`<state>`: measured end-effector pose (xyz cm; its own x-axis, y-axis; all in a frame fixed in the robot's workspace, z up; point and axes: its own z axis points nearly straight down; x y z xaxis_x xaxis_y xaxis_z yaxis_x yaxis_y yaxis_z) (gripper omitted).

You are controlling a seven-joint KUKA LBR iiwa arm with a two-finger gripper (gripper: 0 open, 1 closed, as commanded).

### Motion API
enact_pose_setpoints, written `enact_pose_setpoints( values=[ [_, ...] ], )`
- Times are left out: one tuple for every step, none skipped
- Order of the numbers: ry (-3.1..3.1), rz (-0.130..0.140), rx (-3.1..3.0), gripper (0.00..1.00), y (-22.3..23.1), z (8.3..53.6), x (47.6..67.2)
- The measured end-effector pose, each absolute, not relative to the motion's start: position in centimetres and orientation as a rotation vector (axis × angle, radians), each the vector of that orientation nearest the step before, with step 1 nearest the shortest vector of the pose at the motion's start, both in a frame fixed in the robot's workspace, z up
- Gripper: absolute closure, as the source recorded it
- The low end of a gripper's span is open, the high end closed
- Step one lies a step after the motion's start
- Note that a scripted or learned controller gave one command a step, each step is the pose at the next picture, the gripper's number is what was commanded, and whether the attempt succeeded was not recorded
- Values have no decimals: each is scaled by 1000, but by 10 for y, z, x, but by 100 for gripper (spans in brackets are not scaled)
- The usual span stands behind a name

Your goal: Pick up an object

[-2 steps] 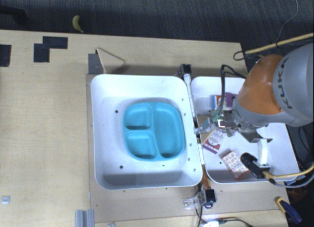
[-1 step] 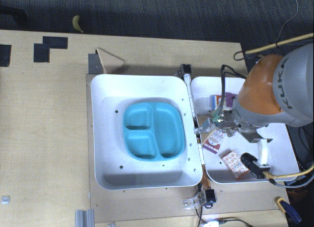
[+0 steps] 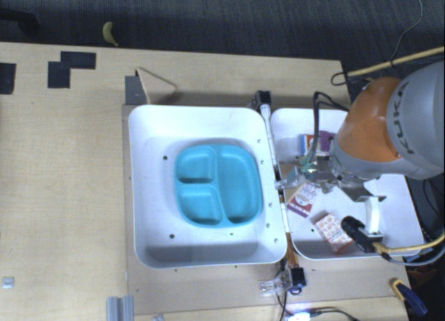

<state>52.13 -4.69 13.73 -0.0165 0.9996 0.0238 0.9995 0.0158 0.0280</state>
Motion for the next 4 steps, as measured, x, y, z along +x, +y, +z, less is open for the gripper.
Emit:
enact_pose_setpoints(
  values=[
    [2237, 58, 2201, 0, -47, 137, 521],
    [2237, 58, 2201, 0, -47, 137, 521],
    [2237, 58, 2201, 0, -47, 137, 521],
    [2237, 57, 2201, 0, -47, 137, 521]
  ],
)
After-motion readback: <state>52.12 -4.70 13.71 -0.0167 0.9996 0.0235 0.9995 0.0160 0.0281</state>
